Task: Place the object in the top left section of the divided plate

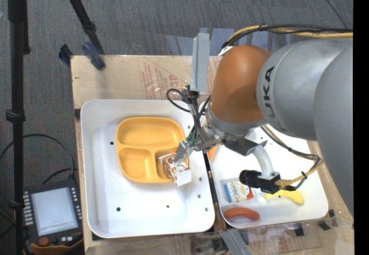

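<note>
Camera view: my fingers (pixel 183 156) hover narrowly over the small packet (pixel 174 168), light and crinkly; grip its flat sides.

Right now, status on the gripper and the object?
Gripper low over yellow divided plate, at its lower right section. Brown and white packet at the fingertips, on that section's rim. Top left section bare.

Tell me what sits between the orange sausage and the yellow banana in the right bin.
In the camera view, bare white bin floor separates the sausage and the banana; the small blue-and-white packet sits above that stretch.
</note>
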